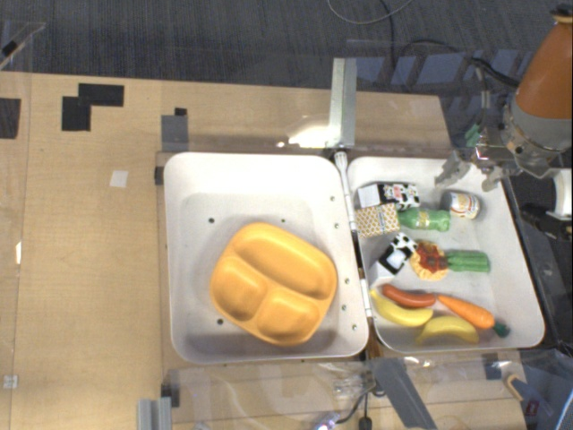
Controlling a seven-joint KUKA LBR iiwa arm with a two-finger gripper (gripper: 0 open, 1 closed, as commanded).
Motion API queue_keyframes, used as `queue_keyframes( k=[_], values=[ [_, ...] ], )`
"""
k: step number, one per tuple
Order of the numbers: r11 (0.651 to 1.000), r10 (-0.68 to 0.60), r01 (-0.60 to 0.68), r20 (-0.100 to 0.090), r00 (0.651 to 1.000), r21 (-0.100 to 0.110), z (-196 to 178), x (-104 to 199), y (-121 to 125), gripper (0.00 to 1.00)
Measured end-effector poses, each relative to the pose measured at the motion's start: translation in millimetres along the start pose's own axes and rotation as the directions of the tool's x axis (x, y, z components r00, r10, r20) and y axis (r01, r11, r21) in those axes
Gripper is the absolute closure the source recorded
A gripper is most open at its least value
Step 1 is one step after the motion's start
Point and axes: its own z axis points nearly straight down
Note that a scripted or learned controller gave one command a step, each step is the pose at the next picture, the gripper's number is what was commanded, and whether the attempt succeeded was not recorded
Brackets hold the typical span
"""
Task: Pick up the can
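The can [463, 205] lies on its side in the upper right of the right bin [528, 280], with a green bottle [423, 219] just beside it on its left and the gripper [471, 170] above it, its two fingers spread apart and holding nothing. Lower in that bin lie a second green bottle [466, 261], two bananas [400, 309], one carrot [467, 311], one red sausage [408, 296] and some small patterned packets [388, 193]. The left bin [188, 240], at the frame's centre, holds one yellow divided tray [272, 281].
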Motion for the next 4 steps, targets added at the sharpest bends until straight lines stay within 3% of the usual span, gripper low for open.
queue_keyframes(
  k=[1,2,3,4],
  values=[
    [1.0,-0.006,0.006,0.001,1.0,-0.006,-12.2,1.1,2.0,1.0],
    [1.0,0.004,-0.004,0.002,1.0,-0.001,25.4,-7.1,30.3,1.0],
    [0.964,-0.264,0.264,0.002,0.964,-0.004,-56.0,14.6,-66.3,1.0],
    [0.998,-0.057,0.057,0.001,0.998,-0.006,-195.8,96.5,-86.1,1.0]
  ],
)
